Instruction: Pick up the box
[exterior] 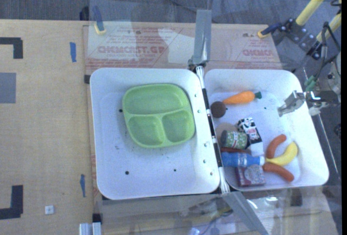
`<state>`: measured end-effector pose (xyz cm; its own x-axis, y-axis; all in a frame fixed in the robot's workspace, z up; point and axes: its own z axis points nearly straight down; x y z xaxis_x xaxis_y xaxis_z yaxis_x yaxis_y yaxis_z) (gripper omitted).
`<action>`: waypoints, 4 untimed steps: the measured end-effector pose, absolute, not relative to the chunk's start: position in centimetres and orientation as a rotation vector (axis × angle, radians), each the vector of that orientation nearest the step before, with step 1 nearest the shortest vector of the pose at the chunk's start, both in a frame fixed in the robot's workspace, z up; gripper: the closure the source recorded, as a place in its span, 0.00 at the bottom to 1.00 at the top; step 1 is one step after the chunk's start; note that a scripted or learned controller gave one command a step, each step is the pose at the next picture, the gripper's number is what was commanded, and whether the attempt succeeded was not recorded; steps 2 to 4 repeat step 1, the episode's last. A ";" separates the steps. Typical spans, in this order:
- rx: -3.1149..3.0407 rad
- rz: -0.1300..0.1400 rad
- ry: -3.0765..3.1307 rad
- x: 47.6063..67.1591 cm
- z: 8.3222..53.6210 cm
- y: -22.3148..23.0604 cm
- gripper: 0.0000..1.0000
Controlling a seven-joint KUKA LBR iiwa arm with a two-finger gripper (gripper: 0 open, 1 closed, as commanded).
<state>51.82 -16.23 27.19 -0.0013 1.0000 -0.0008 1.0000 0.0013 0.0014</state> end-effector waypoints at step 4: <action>2.102 0.001 2.335 50.3 10.5 -11.0 0.00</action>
